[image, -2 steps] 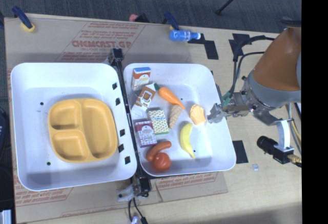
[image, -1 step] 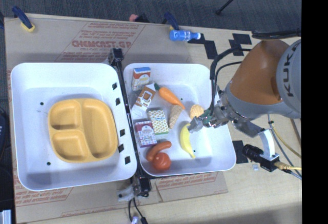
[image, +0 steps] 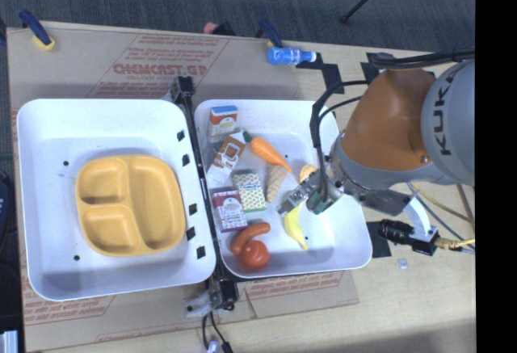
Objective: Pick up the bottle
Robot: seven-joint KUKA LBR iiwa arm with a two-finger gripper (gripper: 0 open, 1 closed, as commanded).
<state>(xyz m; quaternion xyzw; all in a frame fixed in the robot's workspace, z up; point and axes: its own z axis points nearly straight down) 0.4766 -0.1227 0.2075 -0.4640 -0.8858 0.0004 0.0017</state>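
Note:
The right bin holds several toy foods. A pale tan, bottle-like item lies among them, just right of a green-patterned box; I cannot tell for sure that it is the bottle. My gripper is low in the bin's right half, right of that tan item and just above a yellow banana. A small orange-yellow piece sits at the gripper's upper edge. Nothing shows held in the gripper. The grey and orange wrist hides the bin's right wall.
Also in the right bin are two small cartons, a carrot, a red-labelled box, a sausage and a tomato. The left bin holds a yellow divided tray. A blue bottle-like object lies on the bench behind the bins.

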